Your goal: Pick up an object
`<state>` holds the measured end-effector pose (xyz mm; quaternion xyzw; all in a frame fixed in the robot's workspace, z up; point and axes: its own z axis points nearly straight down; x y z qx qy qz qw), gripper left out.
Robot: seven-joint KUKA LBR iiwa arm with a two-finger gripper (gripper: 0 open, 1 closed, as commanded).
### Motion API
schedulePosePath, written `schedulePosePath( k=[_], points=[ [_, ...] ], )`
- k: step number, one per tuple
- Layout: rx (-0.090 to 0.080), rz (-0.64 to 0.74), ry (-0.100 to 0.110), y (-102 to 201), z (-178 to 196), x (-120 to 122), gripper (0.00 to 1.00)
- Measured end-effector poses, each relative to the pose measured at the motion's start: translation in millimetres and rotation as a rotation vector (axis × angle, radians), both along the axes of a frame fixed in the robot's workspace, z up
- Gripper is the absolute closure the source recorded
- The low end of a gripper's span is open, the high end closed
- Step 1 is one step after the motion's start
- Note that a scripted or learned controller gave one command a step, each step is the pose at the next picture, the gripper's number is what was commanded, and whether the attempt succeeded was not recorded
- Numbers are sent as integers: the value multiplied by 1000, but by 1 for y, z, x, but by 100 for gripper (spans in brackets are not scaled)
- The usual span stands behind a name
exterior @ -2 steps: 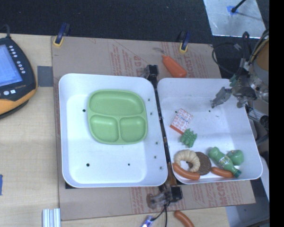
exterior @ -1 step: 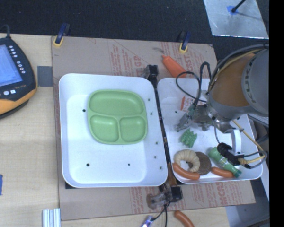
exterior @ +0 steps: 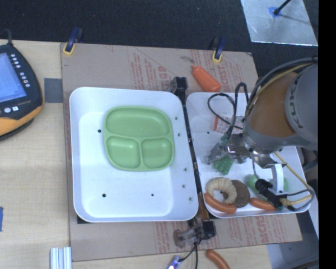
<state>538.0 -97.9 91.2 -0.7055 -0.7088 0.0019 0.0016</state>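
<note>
My gripper (exterior: 226, 151) reaches into the right bin (exterior: 200, 112) from the right, its tip low over the bin's left-middle. Right at the tip lies a small dark green leafy toy (exterior: 223, 163); whether the gripper touches it is hidden by the wrist. In front of it sit a tan ring-shaped pastry (exterior: 220, 188), a brown round piece (exterior: 243, 194), an orange sausage (exterior: 218, 205), a second orange piece (exterior: 261, 204) and a small green ball (exterior: 252, 180). The grey arm with its orange band (exterior: 271, 111) covers the bin's right half.
The left bin (exterior: 89, 195) holds a green divided plate (exterior: 139, 138). An orange carrot toy (exterior: 206, 79) lies on the cardboard behind the right bin, another orange piece (exterior: 218, 258) in front of it. A teach pendant (exterior: 11, 91) rests at far left. Black cables (exterior: 224, 102) loop over the right bin.
</note>
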Motion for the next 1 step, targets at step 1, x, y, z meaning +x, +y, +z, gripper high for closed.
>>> schedulePosePath(
  k=[1],
  points=[
    [-2,4,1,-1,10,0,100]
  ],
)
